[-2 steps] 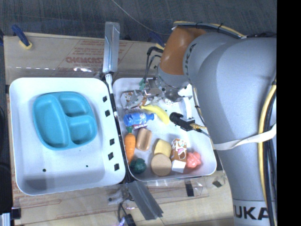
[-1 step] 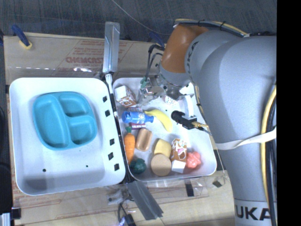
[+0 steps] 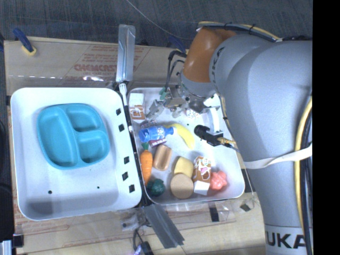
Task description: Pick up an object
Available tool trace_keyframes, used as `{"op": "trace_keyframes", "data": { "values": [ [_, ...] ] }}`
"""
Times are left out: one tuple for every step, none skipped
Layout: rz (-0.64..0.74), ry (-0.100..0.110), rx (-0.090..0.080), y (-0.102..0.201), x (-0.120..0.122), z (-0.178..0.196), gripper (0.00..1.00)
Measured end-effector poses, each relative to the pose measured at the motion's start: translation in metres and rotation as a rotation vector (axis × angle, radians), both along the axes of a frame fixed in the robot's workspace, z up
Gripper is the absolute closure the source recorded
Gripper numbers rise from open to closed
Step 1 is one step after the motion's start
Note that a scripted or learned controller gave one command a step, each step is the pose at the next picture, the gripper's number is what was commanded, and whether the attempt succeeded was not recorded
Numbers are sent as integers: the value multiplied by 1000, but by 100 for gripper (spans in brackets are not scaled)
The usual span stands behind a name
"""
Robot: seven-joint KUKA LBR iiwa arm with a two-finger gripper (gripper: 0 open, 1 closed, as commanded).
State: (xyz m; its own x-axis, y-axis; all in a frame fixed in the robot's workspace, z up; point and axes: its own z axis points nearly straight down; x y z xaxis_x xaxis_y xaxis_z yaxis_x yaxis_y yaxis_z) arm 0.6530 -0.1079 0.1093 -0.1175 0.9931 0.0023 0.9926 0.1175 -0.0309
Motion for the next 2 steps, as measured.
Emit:
{"op": "trace_keyframes", "data": {
  "values": [
    [-253,-33,-3,37,5,84,0],
    [-297,-37,-4,-4,-24,-13,0]
  ]
}}
